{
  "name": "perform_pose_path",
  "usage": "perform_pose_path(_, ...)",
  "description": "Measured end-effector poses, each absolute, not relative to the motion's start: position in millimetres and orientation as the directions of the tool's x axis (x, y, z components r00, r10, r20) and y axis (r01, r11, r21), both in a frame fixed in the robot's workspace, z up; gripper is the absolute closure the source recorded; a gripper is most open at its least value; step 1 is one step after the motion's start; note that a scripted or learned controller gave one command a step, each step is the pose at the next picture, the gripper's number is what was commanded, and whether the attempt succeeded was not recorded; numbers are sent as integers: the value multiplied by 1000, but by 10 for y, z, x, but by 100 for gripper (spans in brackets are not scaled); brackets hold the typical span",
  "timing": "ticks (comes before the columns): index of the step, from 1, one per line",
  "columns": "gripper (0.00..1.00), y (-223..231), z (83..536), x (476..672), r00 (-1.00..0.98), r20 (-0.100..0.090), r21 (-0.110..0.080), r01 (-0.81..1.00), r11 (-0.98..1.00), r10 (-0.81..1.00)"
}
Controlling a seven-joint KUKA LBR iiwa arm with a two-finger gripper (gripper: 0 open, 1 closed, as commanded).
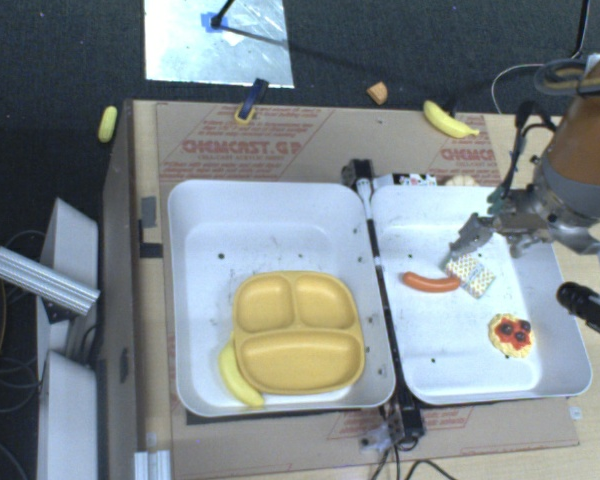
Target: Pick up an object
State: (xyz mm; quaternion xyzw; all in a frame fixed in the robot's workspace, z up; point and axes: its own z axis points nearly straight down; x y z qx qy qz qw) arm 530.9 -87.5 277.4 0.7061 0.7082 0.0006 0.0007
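The right bin (pixel 555 368) holds an orange-red sausage (pixel 430 282), a small checkered block (pixel 473 275) and a little pizza toy (pixel 510 334). My gripper (pixel 495 241) hangs over the upper right part of this bin, fingers spread and open, with nothing between them. Its left fingertip (pixel 465 240) is just above the checkered block, and I cannot tell if it touches. In the left bin (pixel 195 268) lie a yellow divided plate (pixel 298 330) and a yellow banana (pixel 238 376) tucked against the plate's lower left edge.
Another banana (pixel 448 120) and a small orange piece (pixel 378 92) lie on the cardboard behind the bins, with a blue-and-yellow clip (pixel 250 100) further left. A black part (pixel 585 303) juts in at the right bin's right rim.
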Motion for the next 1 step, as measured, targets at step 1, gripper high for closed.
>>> perform_pose_path(1,0,-1241,1693,5987,-1,0,-1,1000,1,1000)
